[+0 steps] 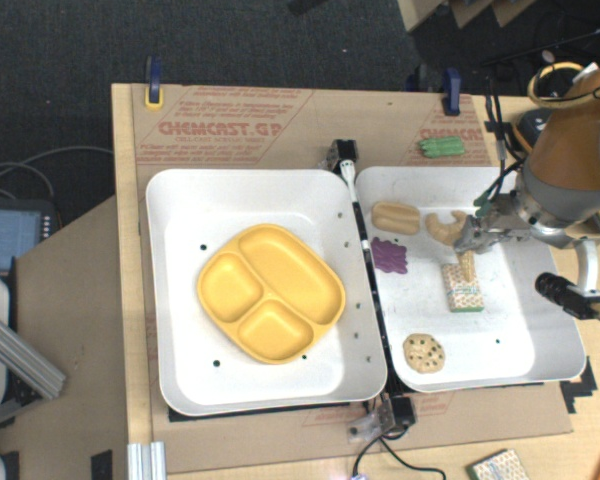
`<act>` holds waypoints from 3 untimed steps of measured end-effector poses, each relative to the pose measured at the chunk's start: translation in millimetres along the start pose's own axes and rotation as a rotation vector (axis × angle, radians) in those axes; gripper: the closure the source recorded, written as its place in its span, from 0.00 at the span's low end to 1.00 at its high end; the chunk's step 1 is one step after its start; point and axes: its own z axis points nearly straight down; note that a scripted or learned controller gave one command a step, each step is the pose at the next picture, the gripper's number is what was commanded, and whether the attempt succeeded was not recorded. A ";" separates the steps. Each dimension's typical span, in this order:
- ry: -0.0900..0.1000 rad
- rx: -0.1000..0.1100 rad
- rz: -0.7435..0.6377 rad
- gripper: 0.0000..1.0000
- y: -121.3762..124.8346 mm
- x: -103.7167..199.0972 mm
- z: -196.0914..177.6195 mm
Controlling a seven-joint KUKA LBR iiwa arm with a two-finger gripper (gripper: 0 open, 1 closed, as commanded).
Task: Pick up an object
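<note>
The right bin (540, 358) holds several small items. A tan bread roll (395, 218) lies at the back left and a tan curved piece (441, 229) lies beside it. A purple piece (388, 256) sits near the left wall, a patterned block (464, 288) in the middle, and a round chocolate-chip cookie (423, 352) at the front. My gripper (471, 240) reaches in from the right and hangs low, between the curved piece and the far end of the patterned block. Its tip is partly hidden by its own body.
The left bin (180, 208) carries a yellow divided plate (270, 292). A green object (441, 148) lies on the board behind the right bin. Blue clamps (154, 86) hold the board's back edge. A black part (570, 296) sticks out from the arm over the right bin's right side.
</note>
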 end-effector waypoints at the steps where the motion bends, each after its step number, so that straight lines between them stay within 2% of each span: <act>1: -0.003 -0.005 0.008 1.00 50.6 26.7 45.1; 2: -0.001 0.005 0.007 0.00 48.3 28.1 50.5; 3: -0.003 -0.002 0.006 0.00 97.0 -11.8 59.1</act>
